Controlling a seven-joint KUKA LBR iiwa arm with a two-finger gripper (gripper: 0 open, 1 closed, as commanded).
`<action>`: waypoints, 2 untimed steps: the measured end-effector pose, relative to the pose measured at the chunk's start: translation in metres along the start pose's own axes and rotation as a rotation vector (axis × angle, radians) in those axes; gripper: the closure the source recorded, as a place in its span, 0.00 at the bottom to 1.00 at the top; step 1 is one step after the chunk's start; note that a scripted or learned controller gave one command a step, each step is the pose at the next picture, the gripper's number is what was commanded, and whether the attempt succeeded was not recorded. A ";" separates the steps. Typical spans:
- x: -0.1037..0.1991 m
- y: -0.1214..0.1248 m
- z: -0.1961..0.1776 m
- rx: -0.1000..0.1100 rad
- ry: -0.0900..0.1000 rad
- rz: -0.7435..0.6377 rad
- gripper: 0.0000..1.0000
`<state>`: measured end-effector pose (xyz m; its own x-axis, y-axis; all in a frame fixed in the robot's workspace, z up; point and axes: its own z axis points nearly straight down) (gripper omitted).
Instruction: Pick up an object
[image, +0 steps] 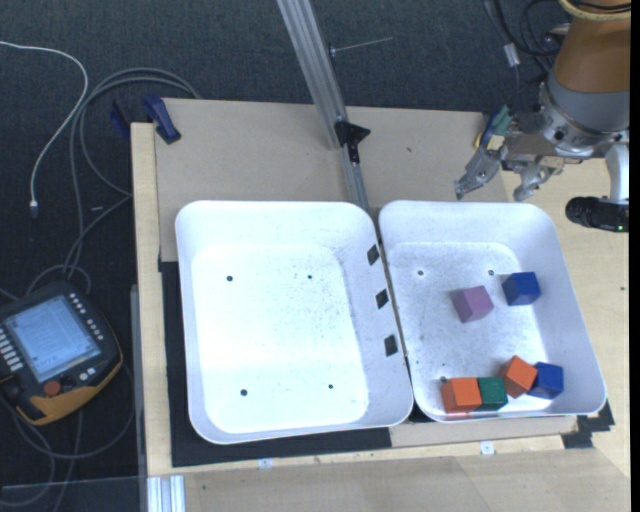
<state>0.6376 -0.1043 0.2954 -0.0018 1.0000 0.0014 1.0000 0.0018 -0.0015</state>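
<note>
My gripper (497, 182) hangs above the far rim of the right bin (560, 250), fingers spread apart and nothing between them. Inside that bin a purple block (472, 302) lies near the middle, with a blue block (521, 288) just to its right. Along the near wall sit an orange block (461, 393), a green block (491, 391), a second orange block (520, 375) and a smaller blue block (548, 378). All blocks lie well below and in front of the gripper.
The left bin (200, 240) stands beside the right one, with black clips (381, 298) along the shared edge. A metal rail (318, 75) slants in from the top. A teach pendant (52, 350) and cables lie left of the bench.
</note>
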 end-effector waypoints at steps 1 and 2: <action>-0.030 -0.066 0.108 0.010 0.001 0.005 0.00; -0.025 -0.068 0.201 0.008 0.001 0.002 0.00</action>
<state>0.5695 -0.1293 0.0949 -0.0001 1.0000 0.0028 1.0000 0.0001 -0.0099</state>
